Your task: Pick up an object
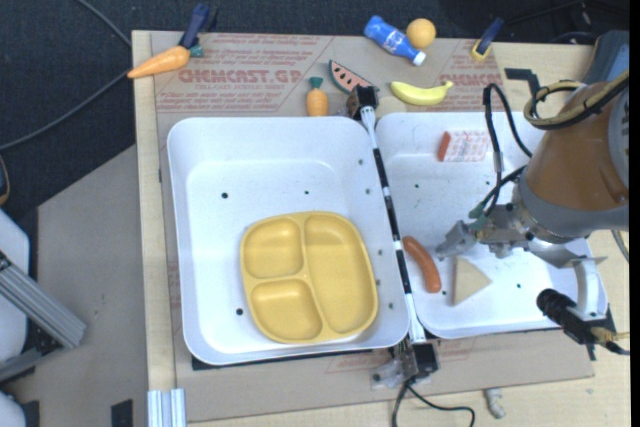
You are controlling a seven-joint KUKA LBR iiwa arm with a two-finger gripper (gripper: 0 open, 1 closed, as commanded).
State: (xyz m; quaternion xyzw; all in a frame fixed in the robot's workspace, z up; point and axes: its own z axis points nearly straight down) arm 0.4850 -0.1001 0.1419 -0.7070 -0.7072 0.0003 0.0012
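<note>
Occlusion is heaviest in the right bin (420, 140), where the grey arm (575, 165) with its orange band covers the bin's right part, and the frame edge crops the arm itself. We place the claw (480, 237) low over the bin floor, but its tips merge with dark cabling and grey metal, so we cannot tell how it stands. We see nothing clearly between its tips.

Two items lie in the near part of the right bin. A red hot dog (423, 263) rests tilted against the bin's left wall, to the left of the claw and apart from it. A tan wedge (467, 281), possibly a slice of bread or cheese, lies just below the claw; whether they touch we cannot resolve. A small red-and-white packet (460, 146) lies near the far wall of the same bin, well apart from the claw.

The left bin (200, 155) holds a yellow divided plate (308, 275) with three compartments.

On the surface (160, 245) behind the bins we note a carrot (160, 63) at the far left corner, a smaller orange vegetable (317, 101), a watermelon slice (347, 76), a banana (420, 93), a blue bottle (391, 39) and an orange ball (421, 32). A blue clamp (197, 22) grips the far edge at left, and another blue clamp (487, 37) at right is partly blurred.
</note>
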